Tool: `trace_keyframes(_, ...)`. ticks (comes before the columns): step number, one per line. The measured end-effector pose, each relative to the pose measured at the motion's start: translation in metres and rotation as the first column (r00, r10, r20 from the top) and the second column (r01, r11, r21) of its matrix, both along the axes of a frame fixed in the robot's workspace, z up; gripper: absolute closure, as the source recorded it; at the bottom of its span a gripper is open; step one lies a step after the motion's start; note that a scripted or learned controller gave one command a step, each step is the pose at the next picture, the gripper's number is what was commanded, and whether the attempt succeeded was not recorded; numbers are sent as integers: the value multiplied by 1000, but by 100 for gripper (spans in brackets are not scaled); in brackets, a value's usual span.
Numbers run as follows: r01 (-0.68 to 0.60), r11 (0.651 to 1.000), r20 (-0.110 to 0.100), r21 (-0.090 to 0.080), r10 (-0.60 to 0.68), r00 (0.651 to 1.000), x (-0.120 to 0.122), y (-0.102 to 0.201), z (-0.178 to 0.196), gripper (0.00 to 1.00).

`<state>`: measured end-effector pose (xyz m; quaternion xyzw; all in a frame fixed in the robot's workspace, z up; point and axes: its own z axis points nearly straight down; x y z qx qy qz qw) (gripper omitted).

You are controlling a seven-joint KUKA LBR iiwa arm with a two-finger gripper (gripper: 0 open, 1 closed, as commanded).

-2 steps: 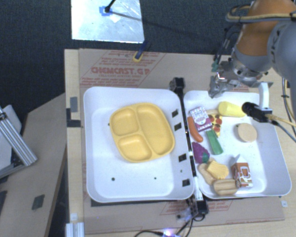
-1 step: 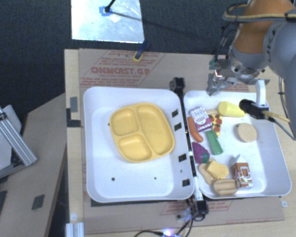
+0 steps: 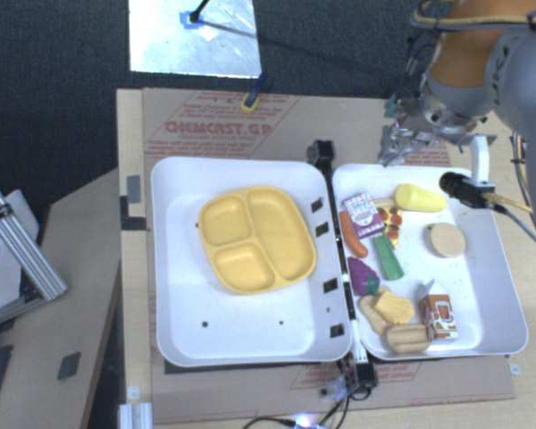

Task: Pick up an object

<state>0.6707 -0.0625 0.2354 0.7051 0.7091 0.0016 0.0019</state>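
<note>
**Approach step, nothing gripped yet**

We are seeing the metal two-finger gripper [image 3: 395, 147] hovering above the right white bin's [image 3: 505, 275] far rim; its jaws' state we cannot tell. The yellow lemon-shaped toy [image 3: 419, 197] is lying nearest. We are judging 1 descent remains.

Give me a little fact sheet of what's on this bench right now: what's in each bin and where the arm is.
left bin: a yellow divided tray
right bin: toy foods, among them a lemon, a green pickle, a round tan disc, a small juice carton
gripper: above the right bin's far edge, holding nothing
arm: reaches in from the right
</note>
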Motion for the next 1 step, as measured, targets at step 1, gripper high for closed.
trace_keyframes(1, 0, 1000, -4, -1, 0, 1000, 2, 0, -20, 100)
